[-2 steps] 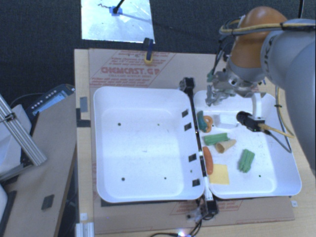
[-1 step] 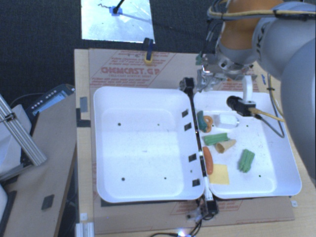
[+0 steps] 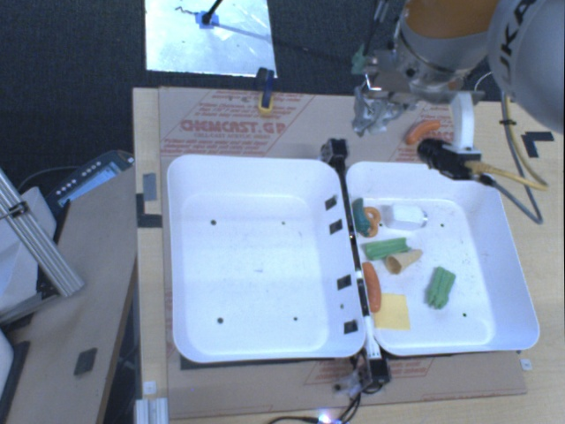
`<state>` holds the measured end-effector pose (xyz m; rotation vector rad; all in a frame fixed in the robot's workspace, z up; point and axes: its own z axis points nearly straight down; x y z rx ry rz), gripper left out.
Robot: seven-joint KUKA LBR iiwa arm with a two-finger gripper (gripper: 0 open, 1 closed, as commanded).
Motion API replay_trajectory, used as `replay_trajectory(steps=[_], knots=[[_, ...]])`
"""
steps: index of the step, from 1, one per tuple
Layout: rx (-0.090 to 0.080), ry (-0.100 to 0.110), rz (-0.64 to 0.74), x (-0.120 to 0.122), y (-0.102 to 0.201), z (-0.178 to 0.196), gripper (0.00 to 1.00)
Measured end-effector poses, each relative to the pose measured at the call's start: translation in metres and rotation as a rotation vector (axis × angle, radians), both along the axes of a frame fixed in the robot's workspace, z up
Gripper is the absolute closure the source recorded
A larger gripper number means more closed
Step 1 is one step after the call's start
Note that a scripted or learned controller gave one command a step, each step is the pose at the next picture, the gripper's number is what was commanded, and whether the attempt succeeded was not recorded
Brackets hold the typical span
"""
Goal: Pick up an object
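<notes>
- The tool [image 3: 374,117] is raised above the far rim of the right bin [image 3: 503,237], apparently clear of its contents; whether it is released or clenched cannot be told.
- Pickable items are scattered in that bin: a green block [image 3: 440,287], a flat yellow square [image 3: 393,312], an orange sausage shape [image 3: 372,286].

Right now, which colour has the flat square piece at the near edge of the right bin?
Yellow. The flat square piece shows best in the camera view.
</notes>
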<state>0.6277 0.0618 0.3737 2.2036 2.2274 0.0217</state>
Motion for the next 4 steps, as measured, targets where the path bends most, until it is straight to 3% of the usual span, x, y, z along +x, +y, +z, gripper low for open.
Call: replay_trajectory(steps=[1,2,3,4], knots=[[0.0,0.007,0.002,0.012,0.083,0.048,1.0],[-0.005,0.031,0.001,-0.015,0.173,-0.121,1.0],[-0.002,0.01,-0.005,0.024,0.173,-0.094,1.0],[-0.003,0.012,-0.005,0.042,0.173,-0.09,1.0]])
